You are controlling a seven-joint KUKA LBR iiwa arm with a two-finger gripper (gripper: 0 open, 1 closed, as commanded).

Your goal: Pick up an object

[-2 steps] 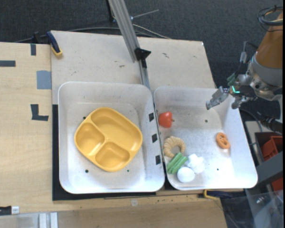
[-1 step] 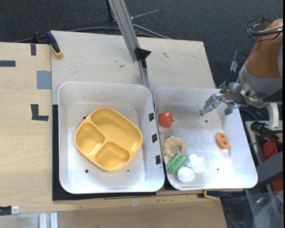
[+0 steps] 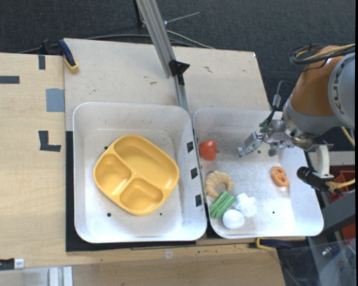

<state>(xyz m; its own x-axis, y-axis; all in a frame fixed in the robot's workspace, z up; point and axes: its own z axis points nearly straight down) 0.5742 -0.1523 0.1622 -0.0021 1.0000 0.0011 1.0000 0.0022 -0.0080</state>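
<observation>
Objects for picking lie in the right bin [image 3: 304, 219], six in all: one red tomato-like piece [image 3: 207, 149] near the bin's left wall, one orange pretzel-shaped piece [image 3: 279, 176] toward the right, one tan ring-shaped pastry [image 3: 218, 183], one green pod-like piece [image 3: 222, 204] whose long axis runs diagonally from lower left to upper right, one white crumpled piece [image 3: 247, 204], and one white egg-like ball [image 3: 232, 219] at the near wall. One yellow three-compartment tray [image 3: 136, 174] sits tilted in the left bin [image 3: 83, 159]. One gripper [image 3: 259, 145] hangs over the right bin between tomato and pretzel, fingers spread and grasping nothing.
</observation>
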